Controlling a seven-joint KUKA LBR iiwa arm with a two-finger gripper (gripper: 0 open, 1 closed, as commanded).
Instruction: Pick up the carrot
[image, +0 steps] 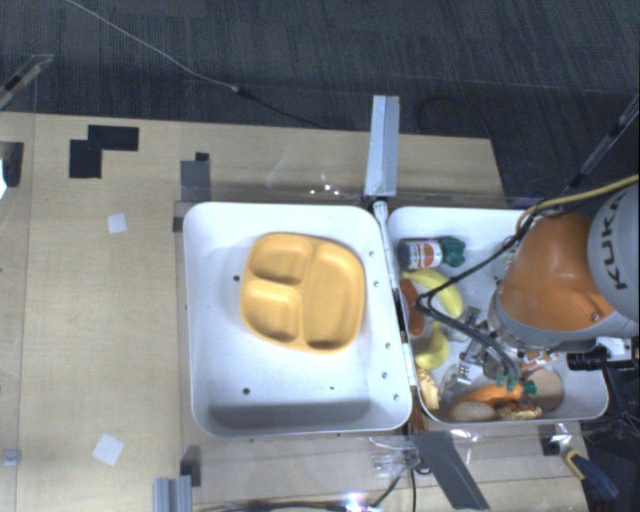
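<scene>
Your gripper (487, 368) sits low in the right bin (585, 405), reached in from the right with the orange band of the arm (550, 275) hanging over the bin's middle, and that bulk hides a good part of what lies underneath. You cannot tell from this view whether the gripper is wide or narrow, nor whether anything sits in it; cables and metal parts crowd the spot. The carrot (500, 393) lies just below the gripper, near the bin's front wall, an orange strip with a bit of green at its end, resting among other food pieces. My reading is that the gripper is placed there because the carrot is the target and it is lined up almost over it, though whether it touches the carrot is unclear. To the left of the gripper you have a banana (440, 300), curving down along the bin's left side, and further up-left a small bottle (430, 252) lying on its side by the back wall. Just below-left of the gripper sit brownish pieces, possibly a potato (470, 410) or bread, close beside the carrot, so a grasp could easily catch a neighbour instead. Well to the left, past the divider, the left bin (210, 300) holds a yellow divided plate (303, 290), nothing in its compartments as far as you can see. Both bins rest on the wooden table (90, 350).
</scene>
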